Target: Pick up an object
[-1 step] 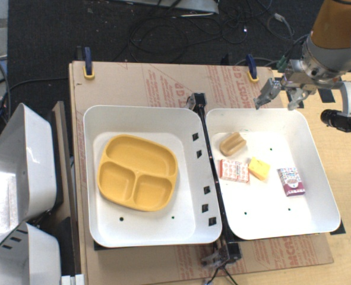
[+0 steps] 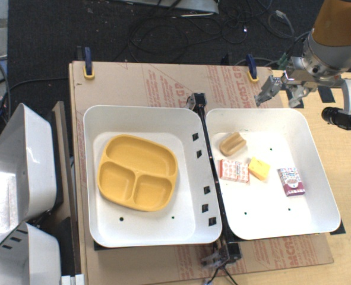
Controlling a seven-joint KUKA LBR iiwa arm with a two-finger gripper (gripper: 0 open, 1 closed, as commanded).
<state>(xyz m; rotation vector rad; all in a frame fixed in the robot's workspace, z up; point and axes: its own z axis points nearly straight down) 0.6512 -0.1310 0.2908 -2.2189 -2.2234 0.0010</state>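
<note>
My pincer (image 2: 282, 91) hangs above the far edge of the right bin (image 2: 318, 218), over the cardboard bench top (image 2: 163, 82), w/ my orange band and grey wrist just up-right of it. Fingers are spread apart — released, nothing between them.

Stuff to pick, all in the right bin, nearer the camera than my pincer and apart from it:
- tan bread-like block (image 2: 233, 143) — closest to me, down-left of the pincer, lying tilted.
- red-and-white packet (image 2: 234, 170) — further down-left, just below the tan block.
- yellow wedge (image 2: 259, 169) — just beside that packet on its right, approx. straight below the pincer; can't tell if they touch.
- purple-and-white carton (image 2: 290, 180) — a bit right of straight below me, well apart from the pincer, near the wedge but separate.

Left bin (image 2: 98, 218), well left of my pincer, holds a yellow divided tray (image 2: 138, 172) w/ three compartments. Two clamps, one (image 2: 88, 64) far left of me, one (image 2: 252, 67) just left, grip the bench's far edge.
</note>
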